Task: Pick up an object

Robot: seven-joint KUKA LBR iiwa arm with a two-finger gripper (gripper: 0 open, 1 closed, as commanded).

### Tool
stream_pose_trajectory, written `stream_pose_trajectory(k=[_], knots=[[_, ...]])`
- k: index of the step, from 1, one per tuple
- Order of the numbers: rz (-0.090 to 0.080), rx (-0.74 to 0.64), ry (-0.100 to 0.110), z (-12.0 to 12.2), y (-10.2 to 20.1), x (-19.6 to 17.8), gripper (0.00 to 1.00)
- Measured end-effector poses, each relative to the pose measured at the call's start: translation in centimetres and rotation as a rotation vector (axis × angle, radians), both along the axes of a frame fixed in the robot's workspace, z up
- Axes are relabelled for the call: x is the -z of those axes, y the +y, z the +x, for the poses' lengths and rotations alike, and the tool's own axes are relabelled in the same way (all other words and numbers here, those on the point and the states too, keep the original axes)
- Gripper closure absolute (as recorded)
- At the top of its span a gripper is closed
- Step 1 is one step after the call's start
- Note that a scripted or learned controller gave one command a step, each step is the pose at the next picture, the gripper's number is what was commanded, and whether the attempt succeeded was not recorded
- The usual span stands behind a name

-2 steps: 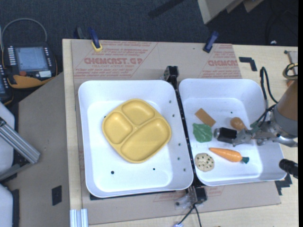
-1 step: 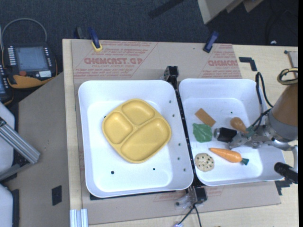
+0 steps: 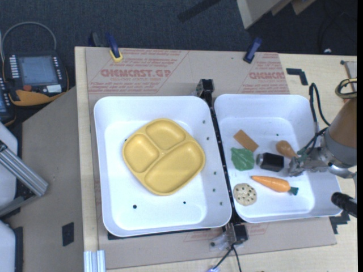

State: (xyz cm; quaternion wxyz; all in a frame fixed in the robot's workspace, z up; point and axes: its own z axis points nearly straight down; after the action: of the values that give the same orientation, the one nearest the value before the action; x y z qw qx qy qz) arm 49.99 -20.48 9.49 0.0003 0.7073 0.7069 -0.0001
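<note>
The gripper (image 3: 297, 167) hangs low at the right side of the right bin (image 3: 266, 113), between the brown roll (image 3: 285, 148) and the carrot (image 3: 271, 183), near both, and I cannot tell whether it grips anything.

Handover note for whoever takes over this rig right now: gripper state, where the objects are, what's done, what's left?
Gripper: low at the right side of the right bin, between the brown roll and the carrot; nothing visibly held.
Also in the right bin: cookie, green piece, tan slab.
Left bin: yellow plate.
Done: no object lifted yet.
Left: grasp and lift one object; the carrot and the roll lie nearest the gripper.
</note>
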Motion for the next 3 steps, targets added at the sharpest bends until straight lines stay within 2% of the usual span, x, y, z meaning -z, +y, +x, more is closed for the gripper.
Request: stream_pose_trajectory(k=[3], knots=[[-0.004,-0.001,-0.007,-1.9,-0.9,-16.0,1.0]])
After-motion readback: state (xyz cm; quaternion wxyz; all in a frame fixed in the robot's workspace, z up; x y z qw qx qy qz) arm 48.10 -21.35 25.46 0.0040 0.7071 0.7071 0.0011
